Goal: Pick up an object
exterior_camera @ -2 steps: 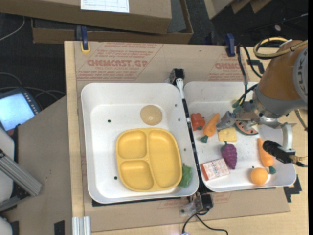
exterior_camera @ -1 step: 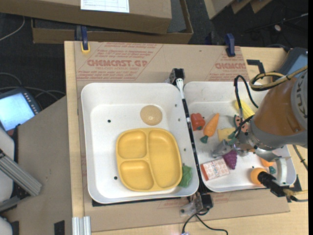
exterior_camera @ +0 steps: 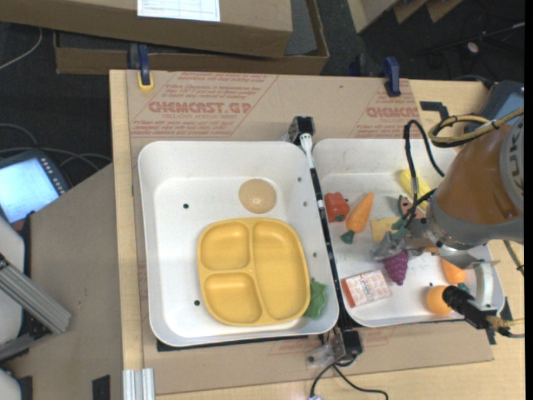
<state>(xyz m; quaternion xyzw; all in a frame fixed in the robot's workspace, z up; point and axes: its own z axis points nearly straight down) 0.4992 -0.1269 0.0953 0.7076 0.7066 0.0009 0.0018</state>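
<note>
The arm's orange band (exterior_camera: 479, 182) hangs over the right bin (exterior_camera: 360, 150), and my gripper (exterior_camera: 398, 242) is low among the toy food there. A purple grape bunch (exterior_camera: 396, 267) lies right under it, touching or nearly so. Nearby lie a carrot (exterior_camera: 360, 212), a red piece (exterior_camera: 336, 206), a pale yellow piece (exterior_camera: 381, 228), a yellow banana-like piece (exterior_camera: 410, 182), a red-and-white packet (exterior_camera: 366, 288) and an orange fruit (exterior_camera: 438, 299). The wrist hides the fingertips.
The left bin (exterior_camera: 166, 173) holds a yellow divided plate (exterior_camera: 251, 271), a tan disc (exterior_camera: 257, 195) and a green leafy piece (exterior_camera: 318, 300) at the plate's right edge. A black divider rail (exterior_camera: 319, 215) separates the bins. Cables loop above the right bin.
</note>
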